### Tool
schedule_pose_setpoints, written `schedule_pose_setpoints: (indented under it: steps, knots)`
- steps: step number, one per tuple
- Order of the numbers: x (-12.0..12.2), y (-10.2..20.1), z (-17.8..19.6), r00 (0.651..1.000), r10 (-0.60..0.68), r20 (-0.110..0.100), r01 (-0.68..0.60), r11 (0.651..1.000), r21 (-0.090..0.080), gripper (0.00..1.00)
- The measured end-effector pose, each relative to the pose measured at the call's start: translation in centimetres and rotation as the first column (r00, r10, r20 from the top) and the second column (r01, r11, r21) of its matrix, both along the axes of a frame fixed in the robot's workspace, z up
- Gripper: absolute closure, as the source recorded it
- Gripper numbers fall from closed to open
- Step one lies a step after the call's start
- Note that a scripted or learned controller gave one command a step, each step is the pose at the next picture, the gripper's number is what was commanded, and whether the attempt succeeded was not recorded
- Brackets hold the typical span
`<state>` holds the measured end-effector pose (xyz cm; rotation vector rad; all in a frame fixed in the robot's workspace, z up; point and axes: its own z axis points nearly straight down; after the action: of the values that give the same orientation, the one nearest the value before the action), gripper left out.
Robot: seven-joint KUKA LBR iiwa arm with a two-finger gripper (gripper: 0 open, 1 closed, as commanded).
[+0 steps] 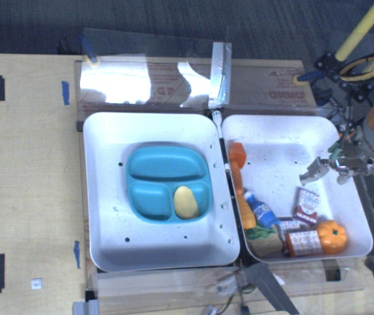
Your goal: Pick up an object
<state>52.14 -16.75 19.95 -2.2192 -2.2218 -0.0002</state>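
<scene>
My gripper (pixel 328 172) hangs over the right side of the right bin (pixel 285 133), open, with nothing between its fingers. Just below it lies a red and white packet (pixel 307 205). Along the bin's front edge sit a small orange pumpkin (pixel 332 235), a red can (pixel 303 243) and a brown lump (pixel 266 241). Against the bin's left wall lie an orange carrot-like piece (pixel 238 159) and a blue and white bottle (pixel 260 210). In the left bin (pixel 102 176) a blue divided plate (pixel 164 166) holds a yellow oval object (pixel 186 202) in its lower right compartment.
A clear plastic sheet and a cardboard panel (pixel 266 87) stand behind the bins. Cables and a yellow pole (pixel 364 21) crowd the upper right. The wooden bench top (pixel 26 189) stretches to the left of the bins.
</scene>
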Motion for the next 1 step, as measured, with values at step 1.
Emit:
schedule_pose_setpoints:
  steps: [1]
  knots:
    - [-0.21, -0.41, -9.85, 0.999, 0.047, 0.017, -0.047, 0.999, -0.008, 0.0]
